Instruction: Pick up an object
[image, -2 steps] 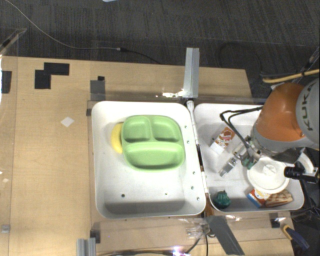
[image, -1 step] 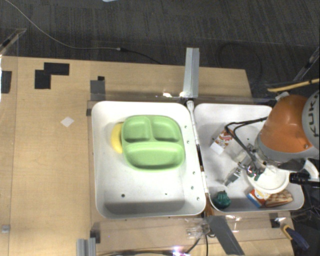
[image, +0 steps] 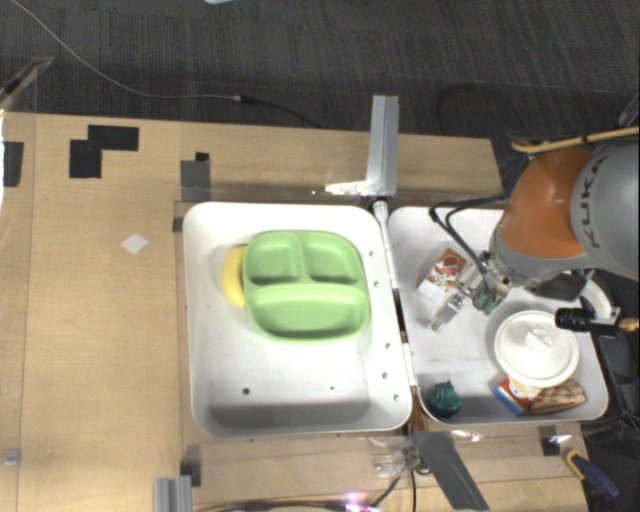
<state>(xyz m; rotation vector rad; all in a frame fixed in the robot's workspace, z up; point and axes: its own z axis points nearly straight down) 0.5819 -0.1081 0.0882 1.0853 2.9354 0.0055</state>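
Two bins, arm over the right one.
Left bin (image: 215, 385): green tray (image: 303, 283), yellow item (image: 232, 277) at its 9 o'clock. Right bin (image: 428, 356): packet (image: 443, 272); gripper (image: 449, 309) at packet's 6 o'clock, fingers spread, pinching nothing; arm slanting in from 2 o'clock; white bowl (image: 537, 346); teal toy (image: 443, 399).

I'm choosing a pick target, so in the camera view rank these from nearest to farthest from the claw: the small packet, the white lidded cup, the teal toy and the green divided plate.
1. Small packet, right bin, just left of the claw.
2. White lidded cup, right bin, to the claw's right.
3. Teal toy, right bin's near-left corner; close to the cup's distance, so that ranking is loose.
4. Green divided plate, left bin.
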